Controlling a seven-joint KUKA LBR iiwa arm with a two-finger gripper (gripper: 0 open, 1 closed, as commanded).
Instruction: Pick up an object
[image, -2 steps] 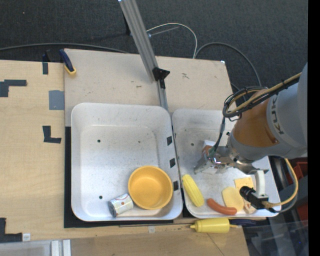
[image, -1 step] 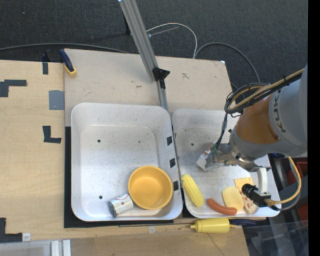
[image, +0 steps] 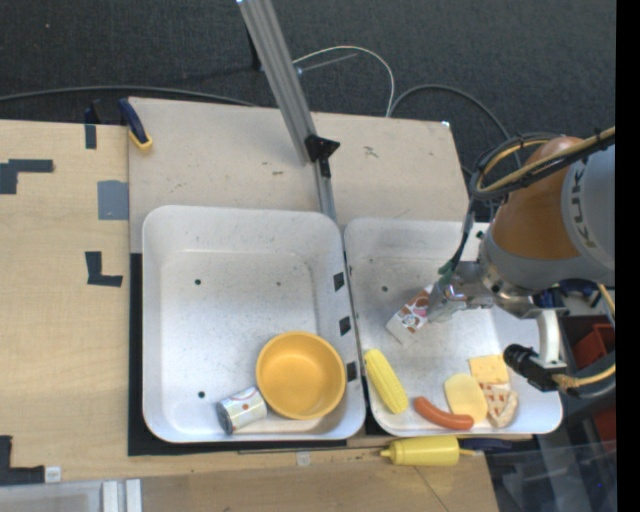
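My gripper (image: 447, 297) hangs low over the middle of the right bin (image: 400, 240), under the grey and orange wrist. A small white and red carton (image: 409, 318) lies tilted just to its lower left, touching or nearly touching the gripper's tip. Whether the carton is gripped cannot be made out. Along the bin's front lie a yellow corn cob (image: 386, 381), a red sausage (image: 442, 413), a pale yellow cheese piece (image: 462, 394), a yellow block (image: 488, 369) and a pizza slice (image: 501, 407).
The left bin (image: 190, 260) holds a yellow bowl (image: 299, 374) and a small can (image: 241, 410) at its front. A mustard bottle (image: 425, 452) lies on the bench in front of the right bin. A grey pole (image: 285, 80) slants over the back.
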